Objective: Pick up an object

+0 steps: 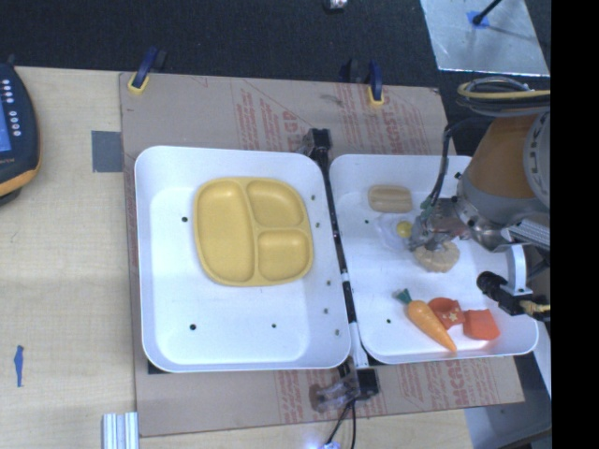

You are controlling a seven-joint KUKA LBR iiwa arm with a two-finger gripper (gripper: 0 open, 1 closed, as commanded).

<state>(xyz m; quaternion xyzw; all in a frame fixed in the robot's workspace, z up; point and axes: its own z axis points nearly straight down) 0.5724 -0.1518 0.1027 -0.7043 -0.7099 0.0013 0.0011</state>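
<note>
Beige round object [437,257] lies in the right bin [374,340] directly under the gripper [430,235]; whether the gripper is open or grasping anything, I cannot tell.

Can't really make out the gripper [432,236] tip, too small and dark where it sits over the beige lump [437,257] in the right bin [374,340]. Hides the top edge of that lump too. Something small and yellow [403,228] just left of the lump, too tiny to name. Handheld device [14,129] cut off by the left frame edge, far left of the bin, on the worktop [65,279]. Tiny shiny thing [337,1] well above the bin, unreadable.
</note>
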